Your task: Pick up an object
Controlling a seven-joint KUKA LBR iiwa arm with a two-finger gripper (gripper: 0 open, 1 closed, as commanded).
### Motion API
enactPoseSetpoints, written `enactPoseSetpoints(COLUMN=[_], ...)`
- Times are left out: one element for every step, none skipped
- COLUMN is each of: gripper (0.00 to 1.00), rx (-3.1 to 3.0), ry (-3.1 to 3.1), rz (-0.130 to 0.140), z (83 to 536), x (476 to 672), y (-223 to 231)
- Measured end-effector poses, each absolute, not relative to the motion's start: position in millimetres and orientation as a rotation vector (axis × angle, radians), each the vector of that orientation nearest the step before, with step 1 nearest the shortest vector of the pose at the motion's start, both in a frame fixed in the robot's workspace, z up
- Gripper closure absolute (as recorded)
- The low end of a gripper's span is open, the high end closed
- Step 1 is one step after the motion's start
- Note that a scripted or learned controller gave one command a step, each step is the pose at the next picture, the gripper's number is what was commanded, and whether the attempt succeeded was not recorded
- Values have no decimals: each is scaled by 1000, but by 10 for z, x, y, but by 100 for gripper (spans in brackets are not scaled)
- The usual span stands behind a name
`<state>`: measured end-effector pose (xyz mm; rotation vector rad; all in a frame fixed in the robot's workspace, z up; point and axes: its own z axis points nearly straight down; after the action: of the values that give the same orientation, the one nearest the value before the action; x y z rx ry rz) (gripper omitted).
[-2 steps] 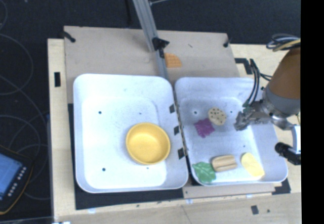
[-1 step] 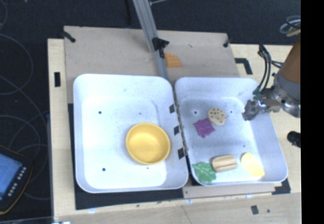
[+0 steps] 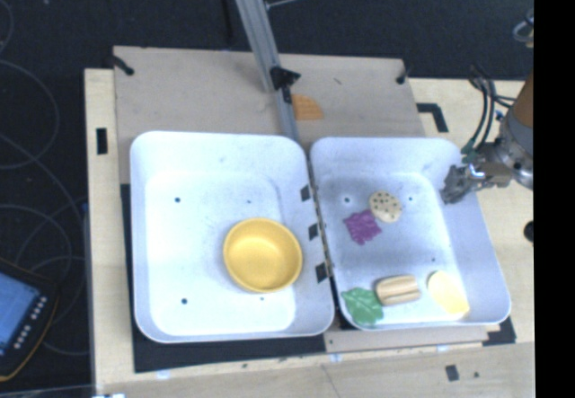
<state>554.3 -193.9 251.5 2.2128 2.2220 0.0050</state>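
Nothing is lifted yet, as far as I can judge: every object lies on a bin floor and the whole pick is ahead of me. My fingers (image 3: 455, 182) hang at the upper right rim of the right bin (image 3: 467, 207), and from this slant I cannot tell whether they are open or closed; nothing shows between them. In that bin, a spotted beige piece (image 3: 385, 205) lies just beside a purple piece (image 3: 361, 226) near the middle, closest to me. Along the front wall sit a green piece (image 3: 361, 305), a tan roll (image 3: 396, 289) and a pale yellow piece (image 3: 446, 291), well apart from me. The left bin (image 3: 162, 207) carries a yellow bowl (image 3: 261, 253). What is left, I reckon, is choosing, descending, closing and raising.
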Motion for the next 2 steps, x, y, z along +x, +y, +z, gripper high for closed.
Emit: enactPoseSetpoints(gripper=[100,100], rx=[2212,2214], ry=[2230,2228], rz=[5,1], z=[2562,2483], x=[5471,5439], y=[-1379,-934])
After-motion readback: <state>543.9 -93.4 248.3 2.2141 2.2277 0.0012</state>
